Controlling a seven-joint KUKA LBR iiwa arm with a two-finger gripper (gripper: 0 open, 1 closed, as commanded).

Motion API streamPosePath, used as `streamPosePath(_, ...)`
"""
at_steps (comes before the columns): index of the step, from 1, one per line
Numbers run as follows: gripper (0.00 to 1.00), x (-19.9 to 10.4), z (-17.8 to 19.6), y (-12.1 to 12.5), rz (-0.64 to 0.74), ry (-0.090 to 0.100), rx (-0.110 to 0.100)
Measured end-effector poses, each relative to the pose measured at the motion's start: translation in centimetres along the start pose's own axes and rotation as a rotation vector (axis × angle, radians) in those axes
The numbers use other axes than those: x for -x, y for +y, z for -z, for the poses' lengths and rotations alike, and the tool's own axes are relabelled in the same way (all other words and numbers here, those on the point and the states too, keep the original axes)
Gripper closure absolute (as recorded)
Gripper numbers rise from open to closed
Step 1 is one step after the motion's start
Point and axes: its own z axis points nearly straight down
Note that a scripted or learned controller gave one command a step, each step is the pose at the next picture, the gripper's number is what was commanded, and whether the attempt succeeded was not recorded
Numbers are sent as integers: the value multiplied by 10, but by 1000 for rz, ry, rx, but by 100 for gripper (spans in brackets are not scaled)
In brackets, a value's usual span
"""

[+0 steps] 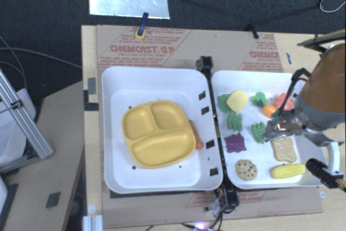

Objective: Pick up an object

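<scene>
The arm reached in from the right and hung over the right bin. Its end effector sat low over the middle of that bin, just above the slice of toast and just beside a green leafy piece. Whether the end effector was spread or pressed together could not be told, and nothing could be seen gripped in it.

The right bin held the toy food. A yellow lemon-like piece lay near the far-left part, with a green piece touching it on the left and another green piece just below. A purple grape cluster lay near the centre-left. A chocolate-chip cookie lay near the front wall, and a corn cob lay to its right. An orange piece lay near the arm.

The left bin held a yellow divided plate, with an orange item touching its right rim.
</scene>
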Motion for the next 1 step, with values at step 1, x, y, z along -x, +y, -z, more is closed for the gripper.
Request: streamPosePath(1,100,-82,-10,20,11,3,0)
